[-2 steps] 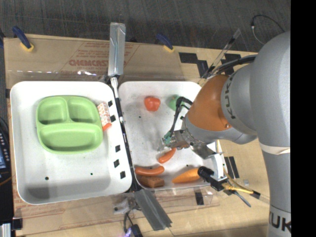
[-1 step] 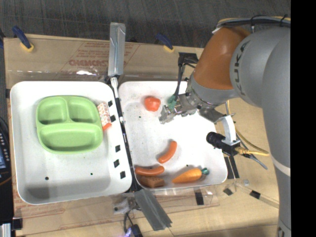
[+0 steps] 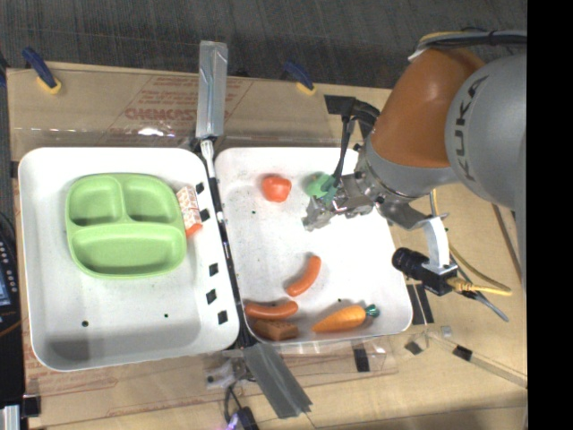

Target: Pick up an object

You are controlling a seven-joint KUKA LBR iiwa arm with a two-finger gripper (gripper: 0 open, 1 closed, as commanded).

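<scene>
My gripper (image 3: 316, 215) hangs over the upper right part of the right bin (image 3: 380, 240), pointing down and left. A small green object (image 3: 319, 184) lies right beside the gripper's upper side, partly hidden by it; I cannot tell if they touch. A red tomato-like piece (image 3: 276, 187) rests to its left. Lower down are an orange-red sausage (image 3: 303, 275), a second sausage (image 3: 271, 309), a brown piece (image 3: 278, 331) and a carrot (image 3: 342, 319) along the front wall.
The left bin (image 3: 45, 267) holds a green divided tray (image 3: 125, 224) and a small orange and white item (image 3: 189, 210) by the divider. A black cable fitting (image 3: 421, 267) sticks out past the right bin's right wall.
</scene>
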